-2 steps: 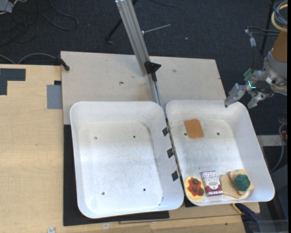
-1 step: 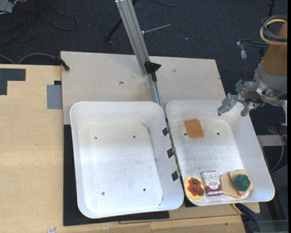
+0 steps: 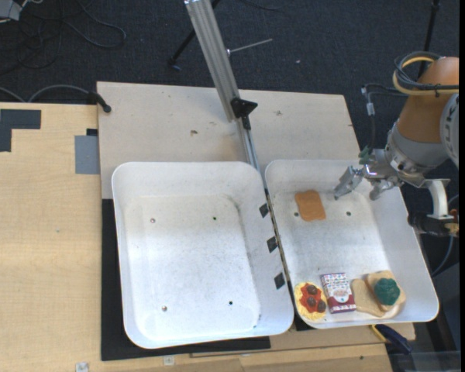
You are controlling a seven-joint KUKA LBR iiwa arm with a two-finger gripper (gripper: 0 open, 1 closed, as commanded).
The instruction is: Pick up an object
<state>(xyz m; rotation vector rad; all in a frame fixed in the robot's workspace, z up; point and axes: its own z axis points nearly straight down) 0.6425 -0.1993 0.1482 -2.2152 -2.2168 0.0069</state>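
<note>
This is looking like a robotics lab: a grey industrial arm with an orange band (image 3: 438, 72) is reaching over a plywood bench (image 3: 178, 122) that is carrying two shallow white bins (image 3: 139, 184), an extruded aluminium rail (image 3: 217, 60) is rising at a slant as a mount, and loose cables (image 3: 77, 10) are trailing across dark carpet (image 3: 310, 22) behind the bench

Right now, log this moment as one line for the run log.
gripper: open, nothing held, over right bin far edge | nearest: tan slice | near edge: pizza toy, small box, green-topped piece
</note>
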